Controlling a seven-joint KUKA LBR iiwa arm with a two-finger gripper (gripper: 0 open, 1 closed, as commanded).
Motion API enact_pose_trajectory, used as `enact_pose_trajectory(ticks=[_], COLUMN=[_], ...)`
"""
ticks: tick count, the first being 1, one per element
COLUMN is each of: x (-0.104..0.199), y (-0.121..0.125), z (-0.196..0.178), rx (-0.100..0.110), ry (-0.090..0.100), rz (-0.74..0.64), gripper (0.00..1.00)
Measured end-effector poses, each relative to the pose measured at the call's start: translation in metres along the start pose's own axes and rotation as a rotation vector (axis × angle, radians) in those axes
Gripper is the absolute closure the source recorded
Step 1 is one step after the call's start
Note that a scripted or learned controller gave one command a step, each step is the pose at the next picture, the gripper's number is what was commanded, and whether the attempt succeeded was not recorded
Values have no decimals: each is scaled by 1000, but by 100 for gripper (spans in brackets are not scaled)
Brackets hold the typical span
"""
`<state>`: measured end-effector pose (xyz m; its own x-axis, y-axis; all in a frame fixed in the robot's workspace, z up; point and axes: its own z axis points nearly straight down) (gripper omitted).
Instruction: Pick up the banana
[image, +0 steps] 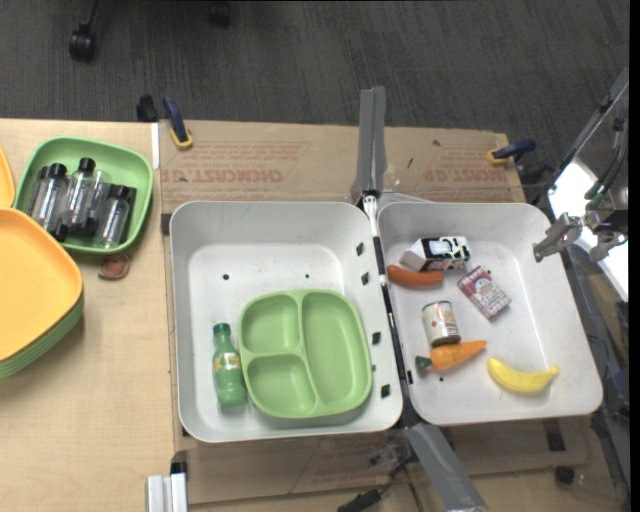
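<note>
Yellow banana (522, 377) lies in the right bin's (560, 402) near corner, well apart from the hand (578, 235); its state is unclear.

Light: bright, even, from overhead.
Shadows: soft and short, faint beside the green tray (303, 353).
Glare: the 2 white bins (268, 240) look slightly washed out; a blown-out white patch (572, 185) at the right edge.
Sharpness: moderate; small labels unreadable.

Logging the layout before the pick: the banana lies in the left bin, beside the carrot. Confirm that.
Wrong bin. The camera view shows the banana in the right bin, near its front edge, beside the carrot. The left bin holds the green tray.
</note>
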<state>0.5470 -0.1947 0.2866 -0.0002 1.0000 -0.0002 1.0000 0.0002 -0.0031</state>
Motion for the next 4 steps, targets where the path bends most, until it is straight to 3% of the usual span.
enact_pose_trajectory(ticks=[1, 2, 3, 4], x=[-1, -28, -19, -22], y=[0, -24, 79, 54], z=[-8, -20, -43, -65], rx=[1, -2, -1, 0], ry=[-1, -1, -1, -1], rz=[-1, 135, 123, 275], gripper=[100, 100, 100, 100])
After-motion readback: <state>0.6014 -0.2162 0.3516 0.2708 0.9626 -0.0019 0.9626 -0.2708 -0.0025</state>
